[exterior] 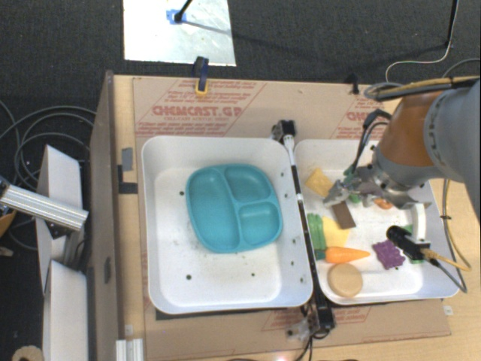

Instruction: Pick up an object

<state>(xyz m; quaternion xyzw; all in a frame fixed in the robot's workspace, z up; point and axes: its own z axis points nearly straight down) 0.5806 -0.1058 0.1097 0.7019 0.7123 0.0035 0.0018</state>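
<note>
My end effector point(342, 195) hangs low in the right white plastic bin point(432, 288), its fingers narrowly parted and holding nothing, just above a flat brown rectangular block point(343, 215). A pale yellow wedge point(318, 181) lies just beside it. Nearer the bin's front lie an orange toy carrot point(347, 254), a purple toy grape bunch point(388, 254) and a tan round disc point(345, 280). A teal divided plastic plate point(232, 207) sits in the left white bin point(165, 277).
</note>
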